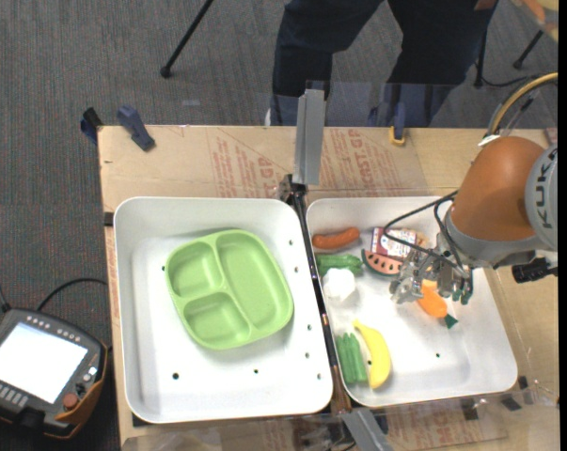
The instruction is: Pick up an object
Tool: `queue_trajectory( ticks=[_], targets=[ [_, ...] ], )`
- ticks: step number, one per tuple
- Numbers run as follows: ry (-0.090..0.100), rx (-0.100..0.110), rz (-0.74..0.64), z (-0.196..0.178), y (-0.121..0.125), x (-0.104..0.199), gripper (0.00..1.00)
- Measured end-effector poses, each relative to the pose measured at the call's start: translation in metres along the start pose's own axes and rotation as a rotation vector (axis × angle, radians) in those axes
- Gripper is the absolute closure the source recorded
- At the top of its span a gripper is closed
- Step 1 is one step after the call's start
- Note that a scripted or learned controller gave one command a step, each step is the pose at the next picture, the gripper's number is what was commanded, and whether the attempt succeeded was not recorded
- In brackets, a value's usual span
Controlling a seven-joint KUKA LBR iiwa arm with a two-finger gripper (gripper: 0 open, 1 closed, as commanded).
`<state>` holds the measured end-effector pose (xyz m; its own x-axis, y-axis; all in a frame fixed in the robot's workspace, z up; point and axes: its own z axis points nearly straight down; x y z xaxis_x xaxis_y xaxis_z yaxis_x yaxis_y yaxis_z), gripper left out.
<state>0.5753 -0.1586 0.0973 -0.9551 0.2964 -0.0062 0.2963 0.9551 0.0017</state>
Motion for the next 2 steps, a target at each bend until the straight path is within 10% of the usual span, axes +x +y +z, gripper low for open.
queue_trajectory(
  ticks=[1, 2],
  targets=[
    [0.001, 0.000, -0.001, 0.001, 0.001, 0.000, 0.00],
    [0.007, 0.001, 0.021, 0.010, -0.012, 0.009, 0.00]
  ],
)
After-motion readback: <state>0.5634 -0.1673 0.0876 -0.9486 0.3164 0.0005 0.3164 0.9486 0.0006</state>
